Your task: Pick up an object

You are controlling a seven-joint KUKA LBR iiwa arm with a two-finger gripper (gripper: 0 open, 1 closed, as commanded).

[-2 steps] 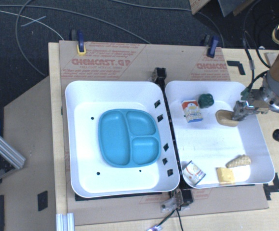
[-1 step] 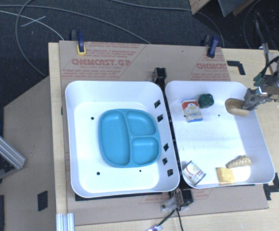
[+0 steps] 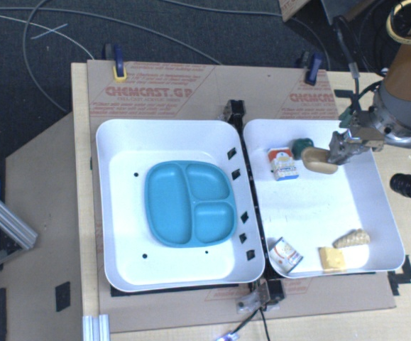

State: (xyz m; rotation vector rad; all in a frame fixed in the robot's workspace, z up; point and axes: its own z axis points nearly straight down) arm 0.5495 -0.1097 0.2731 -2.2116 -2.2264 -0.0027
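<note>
Currently at approach step — gripper (image 3: 338, 150) low in right bin (image 3: 375, 197), far side, beside tan object (image 3: 319, 163); finger state: can't tell. Next: confirm grasp, then lift straight up.

From my seat both bins, left bin (image 3: 113, 190) and right bin (image 3: 375, 204), read as smooth white plastic with a faint sheen. Blue tray (image 3: 189, 202): moulded plastic, satin, soft highlights on the dividers. Board (image 3: 191, 84) under the bins looks like matt brown cardboard or masked sheet, red print on it. Floor (image 3: 35, 62) is dark, rough carpet-like cloth. Gripper (image 3: 341, 148) looks bare metal, dull grey. Small carton (image 3: 284, 165) appears printed paper. Yellow block (image 3: 331, 258) looks porous, spongy.
</note>
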